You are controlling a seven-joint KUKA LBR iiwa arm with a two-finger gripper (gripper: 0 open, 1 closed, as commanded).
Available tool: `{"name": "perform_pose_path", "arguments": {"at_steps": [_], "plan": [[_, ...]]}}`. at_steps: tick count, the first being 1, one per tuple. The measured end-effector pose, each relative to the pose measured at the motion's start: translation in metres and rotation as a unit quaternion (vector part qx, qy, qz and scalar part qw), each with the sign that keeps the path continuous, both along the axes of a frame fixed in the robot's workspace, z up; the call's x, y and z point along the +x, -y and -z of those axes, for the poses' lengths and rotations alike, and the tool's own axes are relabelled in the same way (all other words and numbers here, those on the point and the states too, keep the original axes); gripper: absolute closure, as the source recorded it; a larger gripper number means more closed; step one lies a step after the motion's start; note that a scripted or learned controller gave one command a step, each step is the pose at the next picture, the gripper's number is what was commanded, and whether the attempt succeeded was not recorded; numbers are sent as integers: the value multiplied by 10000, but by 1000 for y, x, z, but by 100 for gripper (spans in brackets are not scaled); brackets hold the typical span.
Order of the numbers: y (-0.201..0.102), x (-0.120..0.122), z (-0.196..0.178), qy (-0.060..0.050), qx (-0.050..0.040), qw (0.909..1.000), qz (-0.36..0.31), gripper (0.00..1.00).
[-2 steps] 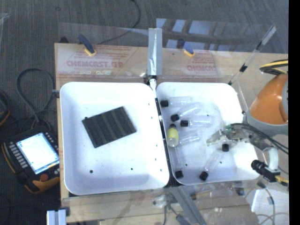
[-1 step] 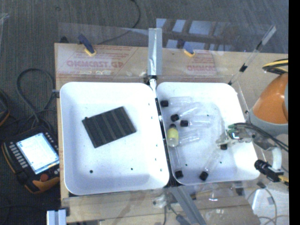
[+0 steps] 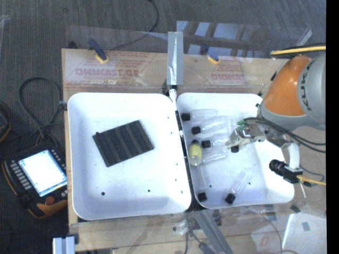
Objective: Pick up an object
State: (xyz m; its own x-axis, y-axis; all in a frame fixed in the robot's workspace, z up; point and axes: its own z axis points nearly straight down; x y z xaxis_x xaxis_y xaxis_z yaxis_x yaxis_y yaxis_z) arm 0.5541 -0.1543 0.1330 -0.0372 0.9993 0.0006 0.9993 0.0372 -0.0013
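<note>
The right bin (image 3: 275, 192) holds several clear vials with black caps. One vial (image 3: 209, 125) lies near the bin's middle, another (image 3: 238, 184) near the front edge. A small yellow-green object (image 3: 195, 152) rests by the left wall. My gripper (image 3: 239, 138) hangs low over the middle of this bin, right above a vial cap (image 3: 233, 148). The grey arm with its orange band (image 3: 286, 94) reaches in from the right. The wrist hides whatever lies directly under the gripper.
The left bin (image 3: 85, 194) holds a black ribbed mat (image 3: 123, 142) lying at a slant. A ridge (image 3: 181, 142) separates the two bins. A cable and black connector (image 3: 283, 169) hang from the arm over the right bin's right side. A handheld tablet (image 3: 39, 173) lies off the bench at left.
</note>
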Motion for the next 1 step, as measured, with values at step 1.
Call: {"name": "perform_pose_path", "arguments": {"at_steps": [1], "plan": [[-50,70,-55,-1,-19,9974,723,100]]}}
